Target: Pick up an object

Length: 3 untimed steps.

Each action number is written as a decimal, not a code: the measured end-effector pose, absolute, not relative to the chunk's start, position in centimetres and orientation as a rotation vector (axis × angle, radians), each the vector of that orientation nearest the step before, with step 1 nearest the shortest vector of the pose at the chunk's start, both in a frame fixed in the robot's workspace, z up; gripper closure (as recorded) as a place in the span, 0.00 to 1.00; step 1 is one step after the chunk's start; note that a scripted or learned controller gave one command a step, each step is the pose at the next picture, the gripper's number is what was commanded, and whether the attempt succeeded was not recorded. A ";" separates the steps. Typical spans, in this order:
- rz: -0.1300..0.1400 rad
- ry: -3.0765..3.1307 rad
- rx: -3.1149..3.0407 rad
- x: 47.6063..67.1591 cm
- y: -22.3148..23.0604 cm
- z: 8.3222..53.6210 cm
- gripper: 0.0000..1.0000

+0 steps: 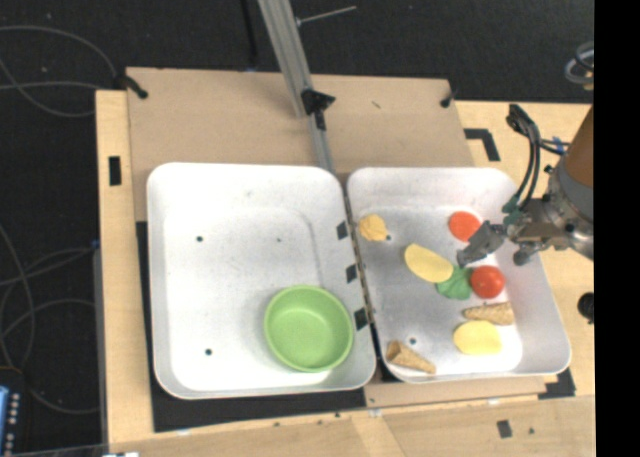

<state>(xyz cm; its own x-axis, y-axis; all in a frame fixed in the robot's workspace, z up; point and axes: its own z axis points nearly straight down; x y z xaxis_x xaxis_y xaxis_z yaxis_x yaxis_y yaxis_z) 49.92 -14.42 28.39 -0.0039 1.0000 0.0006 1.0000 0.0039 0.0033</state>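
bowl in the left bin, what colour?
Light green. The bowl sits near the front of the left bin, plain in the camera view.

1. Left white bin (200, 205): far half open floor; round green plastic bowl (308, 328) fills the near right corner.
2. Right white bin (420, 190): far strip bare.
3. Middle crowded: yellow oval piece (428, 264), green lump (455, 285), two red balls (464, 225) (487, 282) close together.
4. Near edge: tan cone (409, 356), yellow lump (477, 338), narrow gaps.
5. Slanted grey metal pole (285, 40) overhangs the far bench.
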 end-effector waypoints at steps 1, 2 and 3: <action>0.005 2.223 2.217 49.9 -14.4 28.4 0.00; -0.005 2.220 2.223 49.8 -14.6 24.2 0.00; -0.006 2.220 2.224 49.7 -15.8 19.1 0.00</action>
